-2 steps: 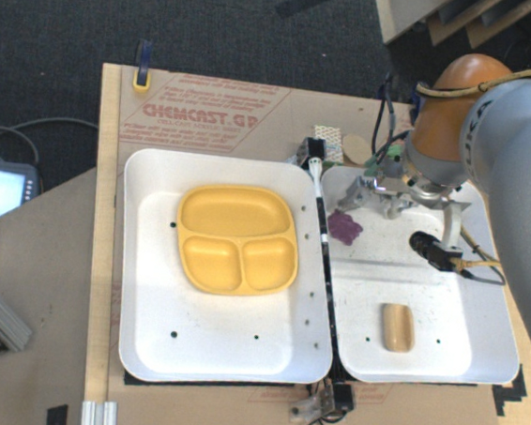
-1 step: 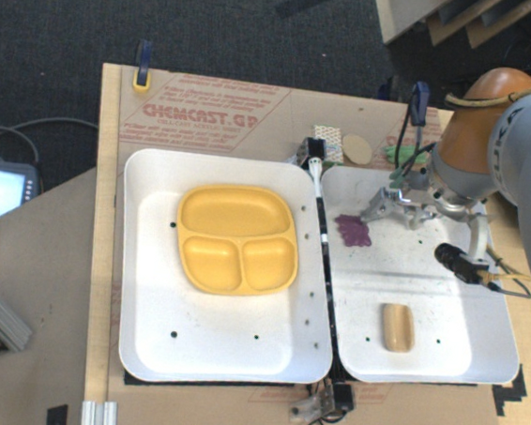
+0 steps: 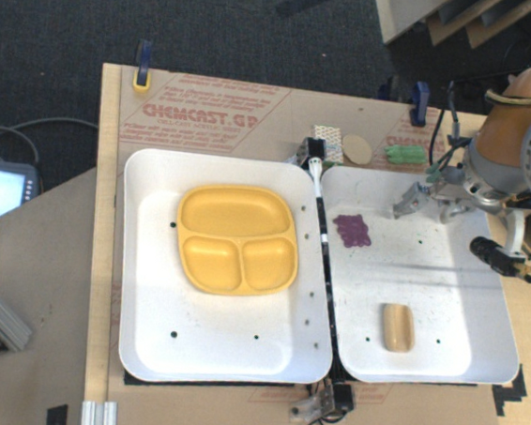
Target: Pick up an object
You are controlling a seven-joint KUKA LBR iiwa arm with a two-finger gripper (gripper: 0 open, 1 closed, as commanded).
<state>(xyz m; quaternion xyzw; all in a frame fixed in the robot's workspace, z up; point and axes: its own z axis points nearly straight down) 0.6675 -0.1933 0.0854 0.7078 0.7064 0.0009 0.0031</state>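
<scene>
Hovering at the right white bin's [image 3: 476,361] far edge, the gripper [image 3: 434,202] looks open, holding nothing. Tan oblong block [image 3: 398,326] lies well below it toward the camera, long axis near-to-far; flat purple scrap [image 3: 351,229] sits nearer, to its left.

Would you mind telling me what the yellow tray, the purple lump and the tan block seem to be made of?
The yellow tray looks like moulded plastic, smooth with a soft sheen. The purple lump seems soft, perhaps cloth or foam: ragged outline, matte. The tan block looks like bare wood or foam, matte and rounded; I cannot tell which.
</scene>
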